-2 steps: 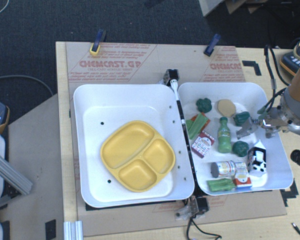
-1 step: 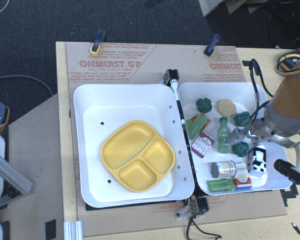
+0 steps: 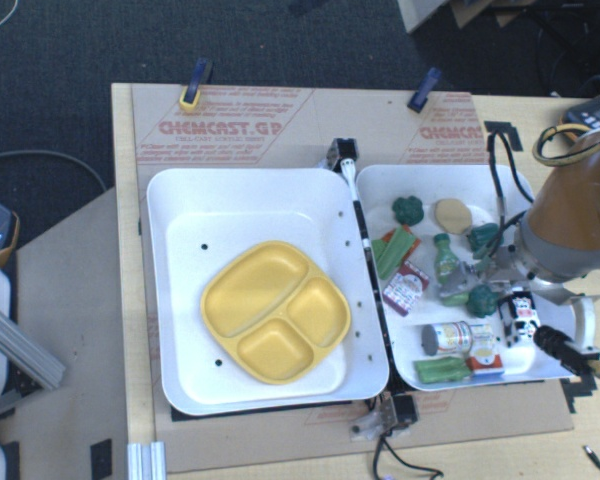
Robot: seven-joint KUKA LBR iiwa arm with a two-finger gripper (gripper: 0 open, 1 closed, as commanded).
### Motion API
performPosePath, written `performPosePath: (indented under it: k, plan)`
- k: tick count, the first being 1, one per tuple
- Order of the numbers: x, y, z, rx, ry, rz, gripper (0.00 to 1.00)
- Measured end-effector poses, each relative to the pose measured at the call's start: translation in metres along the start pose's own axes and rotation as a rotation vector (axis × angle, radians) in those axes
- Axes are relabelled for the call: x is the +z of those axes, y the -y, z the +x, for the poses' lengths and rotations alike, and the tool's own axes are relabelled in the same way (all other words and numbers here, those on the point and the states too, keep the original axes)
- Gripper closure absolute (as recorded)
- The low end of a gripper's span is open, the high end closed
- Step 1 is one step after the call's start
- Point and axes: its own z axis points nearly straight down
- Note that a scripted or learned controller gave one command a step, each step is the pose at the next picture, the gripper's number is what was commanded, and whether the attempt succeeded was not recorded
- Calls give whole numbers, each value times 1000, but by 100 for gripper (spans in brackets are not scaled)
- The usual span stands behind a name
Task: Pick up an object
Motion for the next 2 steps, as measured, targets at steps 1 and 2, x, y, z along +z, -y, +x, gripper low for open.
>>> performPosePath:
  k: [1,2]
  plan:
    - [-9,0,-1,4,2,-2,100]
    - [-70,-1,-10,3,3,-1,100]
